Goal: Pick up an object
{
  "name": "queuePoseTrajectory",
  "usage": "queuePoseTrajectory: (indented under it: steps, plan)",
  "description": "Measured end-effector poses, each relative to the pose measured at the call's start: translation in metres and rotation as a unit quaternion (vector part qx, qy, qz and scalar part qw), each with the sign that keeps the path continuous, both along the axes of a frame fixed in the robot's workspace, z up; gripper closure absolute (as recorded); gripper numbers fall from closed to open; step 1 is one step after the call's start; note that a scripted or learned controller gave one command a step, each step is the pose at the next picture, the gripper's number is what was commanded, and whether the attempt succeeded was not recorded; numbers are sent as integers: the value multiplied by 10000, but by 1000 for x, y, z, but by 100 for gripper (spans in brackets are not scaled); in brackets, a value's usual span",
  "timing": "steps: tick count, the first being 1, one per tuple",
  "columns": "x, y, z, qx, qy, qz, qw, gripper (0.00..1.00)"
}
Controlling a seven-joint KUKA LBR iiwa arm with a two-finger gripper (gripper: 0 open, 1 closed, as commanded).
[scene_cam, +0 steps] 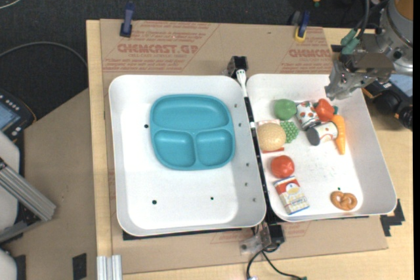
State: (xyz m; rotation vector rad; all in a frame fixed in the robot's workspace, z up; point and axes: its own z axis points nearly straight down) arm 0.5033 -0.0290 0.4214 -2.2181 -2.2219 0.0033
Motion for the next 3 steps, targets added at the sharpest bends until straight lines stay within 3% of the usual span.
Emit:
queuePoseTrajectory:
  steps: [1, 2, 3]
  plan:
    - [8, 26, -1, 1, -18, 5, 10000, 100]
    - [-25, 26, 64, 4, -65, -1, 10000, 100]
    - [-14, 35, 52, -2, -5, -1, 10000, 100]
